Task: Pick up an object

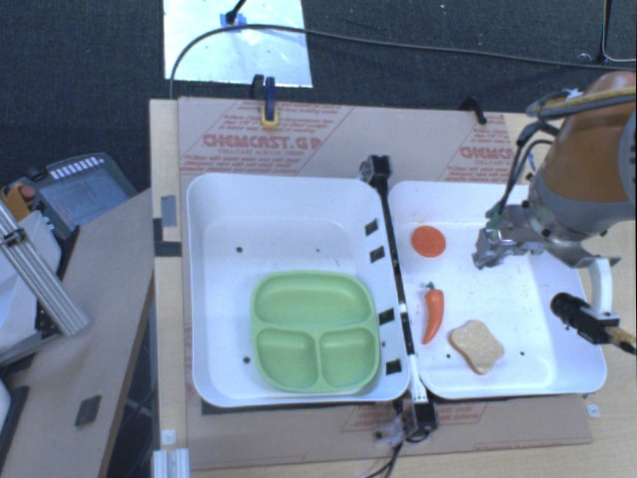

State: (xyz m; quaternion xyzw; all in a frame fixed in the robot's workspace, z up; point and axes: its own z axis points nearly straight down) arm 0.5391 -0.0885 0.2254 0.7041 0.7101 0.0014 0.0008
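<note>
The right bin (518,366) holds three small objects. A round red-orange slice (429,241) lies near its upper left. Below it lies an orange-red chili pepper (434,313) with a dark stem, close to the bin's left wall. A tan piece of bread (477,346) lies at the lower middle. My gripper (488,250) hangs over the upper middle of this bin, right of the round slice and apart from it. Nothing shows between its fingers.
The left bin (229,217) holds a green three-compartment plate (315,331). A black divider strip (390,267) runs between the bins. The arm's orange band (592,137) reaches in from the right. A black fitting (582,317) sits at the right bin's right rim.
</note>
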